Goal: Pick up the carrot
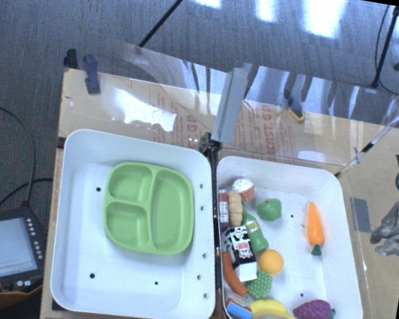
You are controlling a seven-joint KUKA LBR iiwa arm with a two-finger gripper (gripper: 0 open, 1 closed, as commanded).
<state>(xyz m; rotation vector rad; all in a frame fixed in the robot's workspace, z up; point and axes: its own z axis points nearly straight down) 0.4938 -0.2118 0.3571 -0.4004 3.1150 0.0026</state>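
Carrot (315,226) lying in right bin (345,242), near its right wall, green stem end pointing down. Left of carrot: green apple (269,208), orange (270,261), milk carton (242,248). Below carrot: banana (272,309), purple grapes (314,311) by the bin's front edge. Further left, left bin (77,248) holding green divided plate (150,207). Tool (392,229) right of carrot, outside the bin, above the surface (393,189); can't tell finger state.

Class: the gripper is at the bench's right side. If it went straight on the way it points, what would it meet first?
Probably the bare bench. The gripper seems to point downward outside the right bin, so not the carrot. Its angle and height are unclear from this view.
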